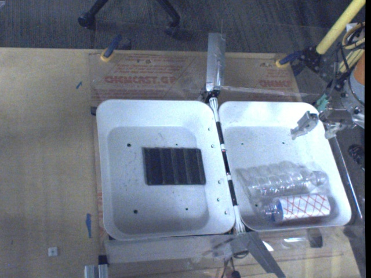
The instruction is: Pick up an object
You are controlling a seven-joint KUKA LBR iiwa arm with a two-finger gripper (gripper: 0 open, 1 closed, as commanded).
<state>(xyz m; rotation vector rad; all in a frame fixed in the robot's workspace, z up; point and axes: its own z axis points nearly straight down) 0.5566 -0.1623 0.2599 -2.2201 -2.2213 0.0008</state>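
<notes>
gripper [316, 124] hangs over the right bin's [255, 117] far right corner, its jaws apart and holding nothing, while a clear bottle [284, 181] lies by the near edge.

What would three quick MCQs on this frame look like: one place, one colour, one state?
1. Where does the clear plastic bottle lie?
A. left bin
B. right bin
C. on the bench

2. What colour is the ribbed tray in the left bin?
A. black
B. yellow
C. white

3. What state is the bottle in?
A. lying on its side
B. standing upright
C. hanging from the gripper

Key: 1 B, it rests in the right bin, beside a red-checked box. 2 A, dark against the white floor. 3 A, its length runs flat along the bin floor.
</notes>
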